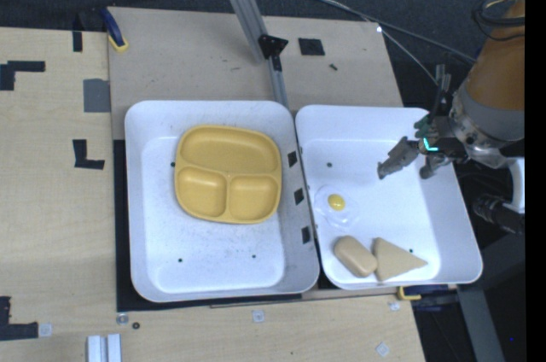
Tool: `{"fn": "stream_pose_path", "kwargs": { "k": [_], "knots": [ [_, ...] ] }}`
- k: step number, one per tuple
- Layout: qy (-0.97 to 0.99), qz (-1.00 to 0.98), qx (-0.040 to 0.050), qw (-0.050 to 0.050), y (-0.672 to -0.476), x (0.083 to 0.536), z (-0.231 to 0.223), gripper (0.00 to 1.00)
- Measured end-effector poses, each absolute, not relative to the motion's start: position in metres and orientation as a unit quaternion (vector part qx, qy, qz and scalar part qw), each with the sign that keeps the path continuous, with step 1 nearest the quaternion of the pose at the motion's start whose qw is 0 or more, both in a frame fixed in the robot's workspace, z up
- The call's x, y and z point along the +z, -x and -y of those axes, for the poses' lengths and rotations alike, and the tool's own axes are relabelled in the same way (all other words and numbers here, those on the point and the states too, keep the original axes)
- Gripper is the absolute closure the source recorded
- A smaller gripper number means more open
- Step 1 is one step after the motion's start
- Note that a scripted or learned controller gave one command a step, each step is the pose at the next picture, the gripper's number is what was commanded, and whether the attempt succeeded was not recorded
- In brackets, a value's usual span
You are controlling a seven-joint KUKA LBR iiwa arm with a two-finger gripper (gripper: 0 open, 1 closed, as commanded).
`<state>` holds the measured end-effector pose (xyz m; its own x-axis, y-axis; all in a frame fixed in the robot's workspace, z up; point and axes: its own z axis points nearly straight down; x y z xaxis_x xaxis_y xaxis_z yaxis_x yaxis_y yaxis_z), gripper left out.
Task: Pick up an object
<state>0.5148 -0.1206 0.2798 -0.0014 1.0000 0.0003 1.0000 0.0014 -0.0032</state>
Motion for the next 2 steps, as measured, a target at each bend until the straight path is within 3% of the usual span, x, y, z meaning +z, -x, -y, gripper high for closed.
{"fn": "stream_pose_path", "kwargs": {
  "k": [1, 2],
  "knots": [
    [0.707, 0.708, 0.0005, 0.001, -0.515, 0.28, 0.121, 0.0],
    [0.707, 0.707, 0.0023, 0.003, -0.518, 0.217, 0.116, 0.0]
  ]
}}
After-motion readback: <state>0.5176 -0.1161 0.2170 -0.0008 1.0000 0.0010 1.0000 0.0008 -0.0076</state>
